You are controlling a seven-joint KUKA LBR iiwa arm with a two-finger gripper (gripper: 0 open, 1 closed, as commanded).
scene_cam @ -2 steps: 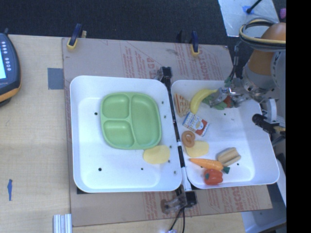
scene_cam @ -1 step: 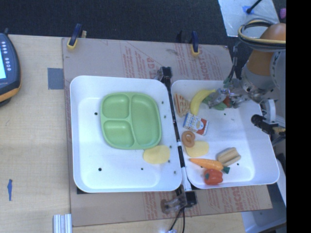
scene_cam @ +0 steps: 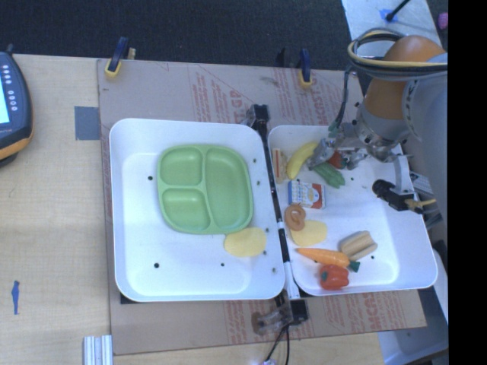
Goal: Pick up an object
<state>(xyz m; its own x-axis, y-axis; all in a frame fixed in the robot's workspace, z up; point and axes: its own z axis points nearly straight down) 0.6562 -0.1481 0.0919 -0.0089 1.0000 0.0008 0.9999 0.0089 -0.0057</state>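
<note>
My gripper (scene_cam: 335,149) hangs low over the far part of the right bin (scene_cam: 411,268). Just under it lie a dark green vegetable (scene_cam: 329,175) and a small red piece (scene_cam: 335,159); I cannot tell whether either is touched. A yellow banana (scene_cam: 301,158) lies to the gripper's left. Nearer the front are a small carton (scene_cam: 306,194), a brown ring-shaped donut (scene_cam: 295,217), a pale yellow slice (scene_cam: 310,233), an orange carrot (scene_cam: 325,256), a red pepper (scene_cam: 334,277) and a tan bread roll (scene_cam: 358,245).
The left bin (scene_cam: 137,272) holds a green divided plate (scene_cam: 205,188) and a yellow slice (scene_cam: 245,242) at the plate's front right corner. A grey and orange handset (scene_cam: 11,101) lies at the bench's far left. Blue clamps (scene_cam: 304,67) hold the board's back edge.
</note>
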